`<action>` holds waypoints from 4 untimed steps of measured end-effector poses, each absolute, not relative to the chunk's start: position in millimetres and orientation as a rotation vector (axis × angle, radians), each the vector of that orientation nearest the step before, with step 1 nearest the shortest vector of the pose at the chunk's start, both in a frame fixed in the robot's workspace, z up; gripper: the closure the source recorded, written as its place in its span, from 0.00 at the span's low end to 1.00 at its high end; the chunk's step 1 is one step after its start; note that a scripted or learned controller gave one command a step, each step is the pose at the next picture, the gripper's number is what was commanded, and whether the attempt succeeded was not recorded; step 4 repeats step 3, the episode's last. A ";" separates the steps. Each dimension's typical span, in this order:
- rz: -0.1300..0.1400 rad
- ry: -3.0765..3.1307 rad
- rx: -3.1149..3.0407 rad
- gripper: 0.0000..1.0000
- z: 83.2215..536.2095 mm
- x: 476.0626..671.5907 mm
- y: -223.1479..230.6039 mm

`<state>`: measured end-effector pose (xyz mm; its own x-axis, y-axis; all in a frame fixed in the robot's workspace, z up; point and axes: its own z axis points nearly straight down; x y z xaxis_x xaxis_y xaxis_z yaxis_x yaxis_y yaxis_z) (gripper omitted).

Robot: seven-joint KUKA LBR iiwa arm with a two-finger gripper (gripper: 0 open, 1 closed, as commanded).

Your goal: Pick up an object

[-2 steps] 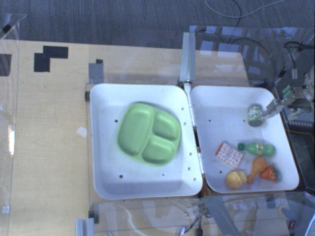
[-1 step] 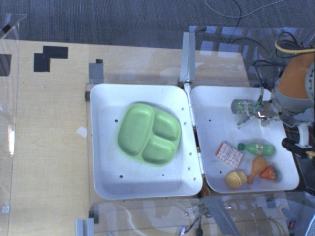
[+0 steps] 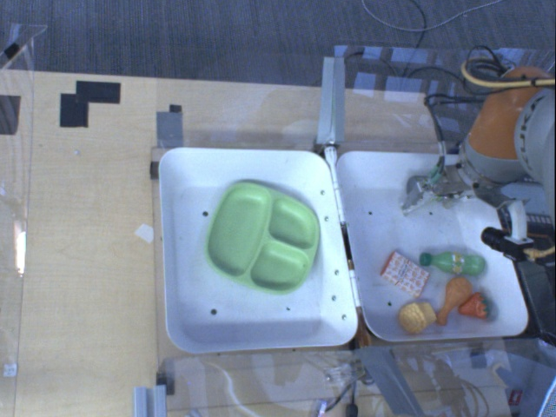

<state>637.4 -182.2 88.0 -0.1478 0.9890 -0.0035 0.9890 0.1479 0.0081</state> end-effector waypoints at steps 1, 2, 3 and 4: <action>0.004 2.436 1.970 0.00 89.0 671.3 -177.5; 0.009 2.437 1.957 1.00 103.5 674.5 -176.1; 0.006 2.507 1.879 1.00 192.3 647.9 -137.8; 0.006 2.507 1.879 1.00 192.3 647.9 -137.8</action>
